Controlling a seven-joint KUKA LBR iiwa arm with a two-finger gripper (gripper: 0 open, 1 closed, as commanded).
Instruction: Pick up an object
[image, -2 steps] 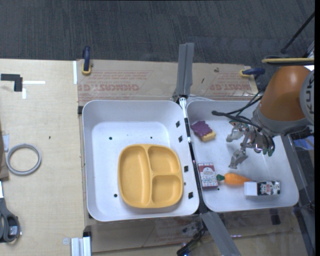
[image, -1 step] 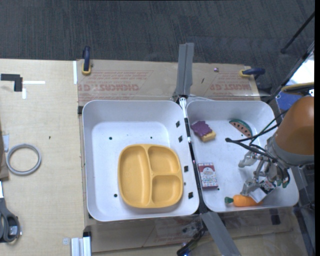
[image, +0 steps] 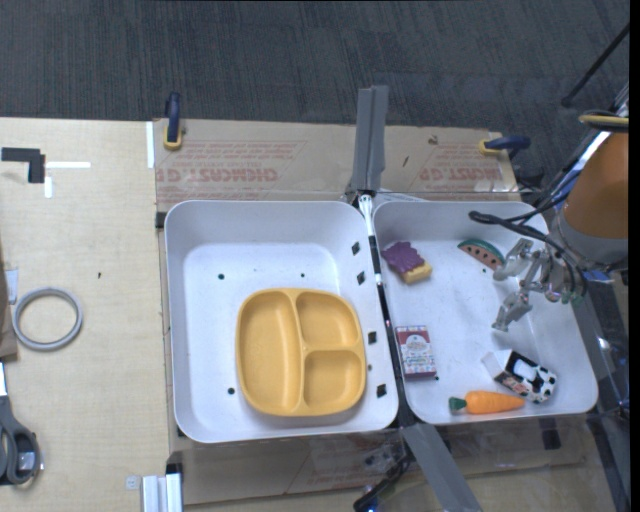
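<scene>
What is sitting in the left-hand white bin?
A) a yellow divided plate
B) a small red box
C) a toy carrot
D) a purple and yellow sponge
A: the yellow divided plate lies in the left bin, while the carrot, red box and sponge all lie in the right bin.

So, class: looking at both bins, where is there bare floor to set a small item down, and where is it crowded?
Bare floor: the left bin above the yellow plate, and the right bin's middle, bordered by the purple sponge, the red card box and the gripper. Crowded: the right bin's near right corner, where the carrot and cow toy lie close together.
</scene>
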